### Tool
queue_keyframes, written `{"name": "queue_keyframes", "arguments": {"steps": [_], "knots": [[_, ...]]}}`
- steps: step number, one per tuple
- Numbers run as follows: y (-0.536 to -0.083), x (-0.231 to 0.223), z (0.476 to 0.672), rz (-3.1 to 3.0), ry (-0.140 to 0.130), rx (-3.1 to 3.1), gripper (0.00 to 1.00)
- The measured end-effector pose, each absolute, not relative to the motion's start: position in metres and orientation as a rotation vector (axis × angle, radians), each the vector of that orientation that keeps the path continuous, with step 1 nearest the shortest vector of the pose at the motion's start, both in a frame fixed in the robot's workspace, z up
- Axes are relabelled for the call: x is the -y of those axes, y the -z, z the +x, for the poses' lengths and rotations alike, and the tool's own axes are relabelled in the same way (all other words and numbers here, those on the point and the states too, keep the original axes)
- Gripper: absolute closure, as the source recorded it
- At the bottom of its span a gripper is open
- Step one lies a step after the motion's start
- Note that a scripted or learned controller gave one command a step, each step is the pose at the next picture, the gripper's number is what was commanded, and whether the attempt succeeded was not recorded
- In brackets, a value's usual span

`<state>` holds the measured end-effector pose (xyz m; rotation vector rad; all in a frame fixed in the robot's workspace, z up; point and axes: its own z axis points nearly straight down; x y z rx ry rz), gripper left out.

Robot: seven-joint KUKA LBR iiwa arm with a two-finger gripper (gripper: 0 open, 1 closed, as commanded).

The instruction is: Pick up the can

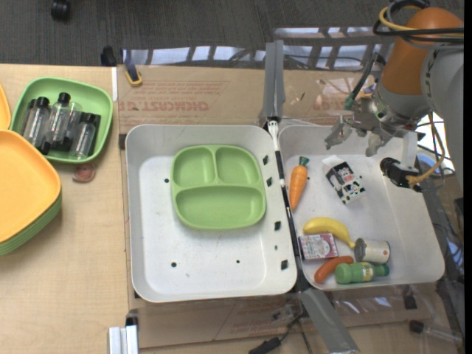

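Observation:
The can [374,251], short and pale with a grey metal end, lies on its side near the front of the right bin [413,220], just above a green bottle [360,272]. My gripper [355,143] hangs over the bin's back edge, far behind the can. Its fingers [336,139] are spread open with nothing between them. A black-and-white box [345,180] sits a little in front of the gripper.
The right bin also holds a carrot [296,186], a banana [329,229], a pink carton [319,247] and a red pepper [329,268]. The left bin [147,227] carries a green divided plate [218,186]. Bottles in a green tray [59,120] and orange plates [22,198] sit far left.

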<state>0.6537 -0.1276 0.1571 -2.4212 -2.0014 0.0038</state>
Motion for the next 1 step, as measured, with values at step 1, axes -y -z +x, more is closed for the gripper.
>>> {"name": "queue_keyframes", "arguments": {"steps": [1], "knots": [[-0.0938, 0.1249, 0.6579, -2.632, -0.006, 1.712, 0.00]]}}
